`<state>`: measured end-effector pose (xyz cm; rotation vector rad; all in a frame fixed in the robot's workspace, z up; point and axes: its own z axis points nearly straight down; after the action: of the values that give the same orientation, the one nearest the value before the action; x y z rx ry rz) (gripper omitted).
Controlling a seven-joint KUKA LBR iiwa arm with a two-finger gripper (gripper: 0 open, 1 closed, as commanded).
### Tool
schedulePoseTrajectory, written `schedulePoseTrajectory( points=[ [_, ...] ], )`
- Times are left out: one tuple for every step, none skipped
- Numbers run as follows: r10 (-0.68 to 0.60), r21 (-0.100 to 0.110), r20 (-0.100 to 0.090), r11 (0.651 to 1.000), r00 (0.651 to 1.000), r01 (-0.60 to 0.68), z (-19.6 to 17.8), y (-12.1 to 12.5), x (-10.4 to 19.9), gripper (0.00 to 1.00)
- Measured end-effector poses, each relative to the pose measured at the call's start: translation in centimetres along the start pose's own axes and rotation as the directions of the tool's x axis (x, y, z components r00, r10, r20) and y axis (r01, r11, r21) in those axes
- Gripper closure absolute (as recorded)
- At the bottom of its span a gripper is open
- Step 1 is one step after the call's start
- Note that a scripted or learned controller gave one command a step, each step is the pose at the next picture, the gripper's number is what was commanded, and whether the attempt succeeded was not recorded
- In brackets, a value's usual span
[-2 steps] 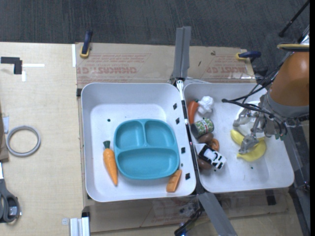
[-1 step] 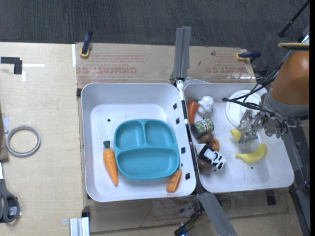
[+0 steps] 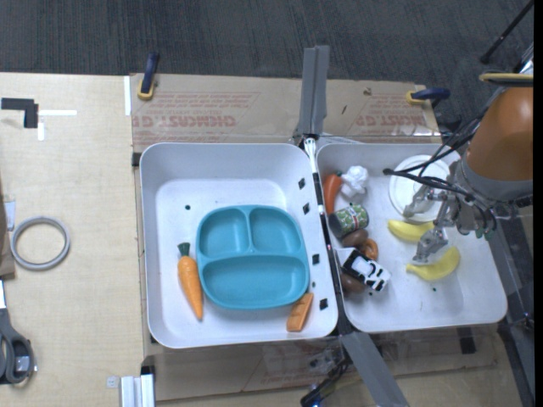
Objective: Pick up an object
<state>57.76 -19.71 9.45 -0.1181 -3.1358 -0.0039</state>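
Yellow bananas are the nearest candidates for the pick: two lie in the right bin point(image 3: 484, 308), and the gripper point(image 3: 428, 227) hangs between them. One banana point(image 3: 407, 229) lies just beside the claw at about nine o'clock, its long axis running roughly nine to three. The other banana point(image 3: 434, 264) sits just below the claw at about six o'clock, long axis tilted from eight towards two, its curve opening upward. The metal fingers appear spread, with nothing between them, though the cables and linkages crossing the wrist blur the tips, so I would call the claw open only with some caution.

My judgement is that the lower banana is the likelier target: one fingertip seems to hover near its upper edge, so a short drop towards six o'clock would straddle it across its narrow width.

Along the right bin's nine o'clock wall lie a small carrot point(image 3: 330, 193), a green can point(image 3: 350, 219) and a black-and-white toy point(image 3: 366, 271). Well apart, the left bin point(image 3: 161, 312) holds a teal divided plate point(image 3: 252, 257) and an orange carrot point(image 3: 191, 282).
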Motion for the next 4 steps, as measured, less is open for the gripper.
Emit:
schedulePoseTrajectory(
  points=[
    [-0.056,0.001,0.003,0.998,0.998,0.056,0.6,-3.2,9.5,0.00],
    [-0.096,0.000,0.001,0.995,0.995,0.096,0.6,7.4,5.1,0.00],
    [-0.138,0.002,-0.001,0.990,0.990,0.138,0.7,8.8,-3.2,0.00],
    [-0.313,0.001,0.002,0.950,0.950,0.313,0.6,-1.5,0.0,0.00]
  ],
)
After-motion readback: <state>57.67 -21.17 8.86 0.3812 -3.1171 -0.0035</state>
